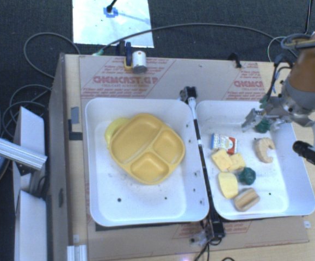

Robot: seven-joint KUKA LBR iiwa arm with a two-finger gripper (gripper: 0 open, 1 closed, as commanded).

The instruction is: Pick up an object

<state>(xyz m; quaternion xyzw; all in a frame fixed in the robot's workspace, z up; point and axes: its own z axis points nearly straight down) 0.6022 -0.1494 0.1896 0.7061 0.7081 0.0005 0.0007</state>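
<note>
Overhead slanted view of the surface (146,72), carrying two shallow white bins side by side. The left bin (108,200) holds a yellow divided tray (146,148) lying over a smaller yellow piece at its upper left. The right bin (293,194) holds the loose candidates for picking: a red-and-white packet (223,142), a pale crescent-shaped piece (265,149), two yellow blocks (227,160) touching each other, a dark green ball (247,175), a yellow oval piece (228,185) and a tan roll (246,199) near the lower rim. The arm (309,72) enters from the upper right of the frame; its tool (263,121) sits low over the upper part of the right bin, with a small teal object (263,126) at its tip. Whether the tool is apart, together, or clamped on that object cannot be told. Judged from this layout, the approach appears made, but a secure grasp and the lift remain unconfirmed.
</note>
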